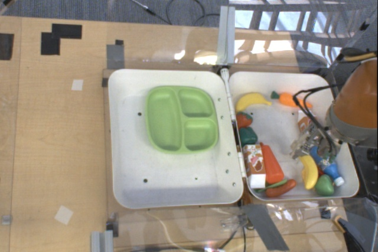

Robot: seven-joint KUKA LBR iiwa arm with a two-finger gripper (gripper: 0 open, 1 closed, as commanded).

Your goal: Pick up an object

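While we are looking down on the two bins, we are seeing a small yellow banana (308,170) lying in the right bin (277,118), curved and smooth, between a blue bottle (329,167) and an orange carton (271,163). The arm (356,104) is reaching in from the right, its orange band showing above the wrist, and the gripper (308,145) is hanging just above the banana's upper end. We cannot tell how the gripper is set. A green divided plate (181,118) is sitting in the left bin (127,144).
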